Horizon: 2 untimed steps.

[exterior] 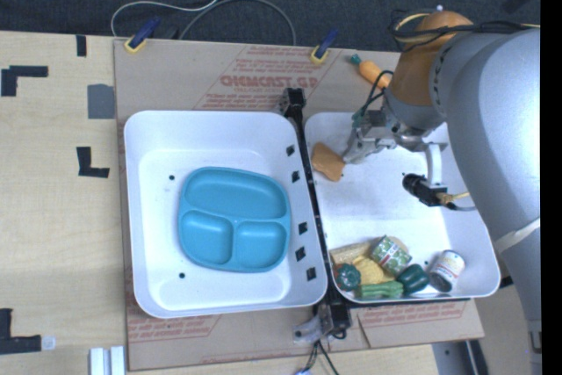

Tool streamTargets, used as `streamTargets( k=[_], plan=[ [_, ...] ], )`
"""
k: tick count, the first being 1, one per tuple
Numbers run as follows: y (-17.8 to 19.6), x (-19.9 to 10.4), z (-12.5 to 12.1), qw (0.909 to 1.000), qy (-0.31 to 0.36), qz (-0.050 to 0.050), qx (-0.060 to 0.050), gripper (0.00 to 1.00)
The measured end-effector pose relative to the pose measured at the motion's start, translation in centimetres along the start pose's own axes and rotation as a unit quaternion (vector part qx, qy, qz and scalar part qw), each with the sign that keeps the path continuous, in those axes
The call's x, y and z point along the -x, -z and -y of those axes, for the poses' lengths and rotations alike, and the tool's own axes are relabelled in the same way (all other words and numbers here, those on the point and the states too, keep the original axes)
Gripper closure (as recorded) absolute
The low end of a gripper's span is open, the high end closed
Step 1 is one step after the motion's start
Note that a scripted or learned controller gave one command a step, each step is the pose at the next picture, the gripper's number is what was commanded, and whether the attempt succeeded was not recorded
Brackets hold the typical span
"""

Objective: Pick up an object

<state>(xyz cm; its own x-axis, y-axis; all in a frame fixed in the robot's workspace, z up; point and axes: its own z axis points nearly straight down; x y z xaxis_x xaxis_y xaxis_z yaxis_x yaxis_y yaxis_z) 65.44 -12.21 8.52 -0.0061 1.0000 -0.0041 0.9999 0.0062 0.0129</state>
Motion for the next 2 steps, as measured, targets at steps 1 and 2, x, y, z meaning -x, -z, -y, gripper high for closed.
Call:
streamTargets(
  k=[1, 2],
  plan=[
    [0.5, -2.6, 3.1, 1.0000, -0.002, -0.002, -0.008, 1.00],
    [0.4, -0.7, 9.4, 1.0000, -0.004, -0.001, -0.003, 1.00]
  ],
)
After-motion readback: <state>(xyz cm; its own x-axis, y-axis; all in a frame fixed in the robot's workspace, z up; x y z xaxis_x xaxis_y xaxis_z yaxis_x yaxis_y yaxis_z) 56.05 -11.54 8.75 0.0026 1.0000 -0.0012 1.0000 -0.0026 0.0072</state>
